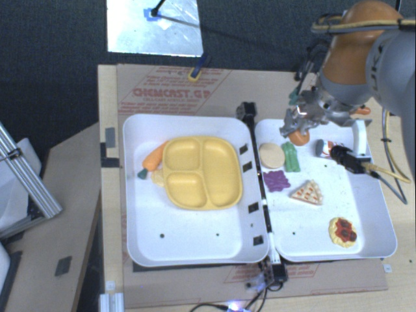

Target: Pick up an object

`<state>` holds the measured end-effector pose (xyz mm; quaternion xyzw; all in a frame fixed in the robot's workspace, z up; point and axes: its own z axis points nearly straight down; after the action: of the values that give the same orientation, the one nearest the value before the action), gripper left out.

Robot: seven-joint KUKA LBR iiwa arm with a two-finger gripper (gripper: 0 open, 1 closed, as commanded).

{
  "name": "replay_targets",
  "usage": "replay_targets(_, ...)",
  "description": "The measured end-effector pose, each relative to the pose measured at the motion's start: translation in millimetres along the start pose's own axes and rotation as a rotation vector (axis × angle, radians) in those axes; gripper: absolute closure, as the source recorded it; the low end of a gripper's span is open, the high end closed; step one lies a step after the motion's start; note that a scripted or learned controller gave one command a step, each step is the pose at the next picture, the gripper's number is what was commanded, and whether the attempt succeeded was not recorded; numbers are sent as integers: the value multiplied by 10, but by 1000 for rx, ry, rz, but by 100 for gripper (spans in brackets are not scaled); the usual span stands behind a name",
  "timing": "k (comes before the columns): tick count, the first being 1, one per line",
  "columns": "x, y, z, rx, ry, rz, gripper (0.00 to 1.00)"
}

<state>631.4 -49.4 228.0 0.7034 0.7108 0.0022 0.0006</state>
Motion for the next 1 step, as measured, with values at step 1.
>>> replay_targets(1,365,181,117,1,-1,2,100)
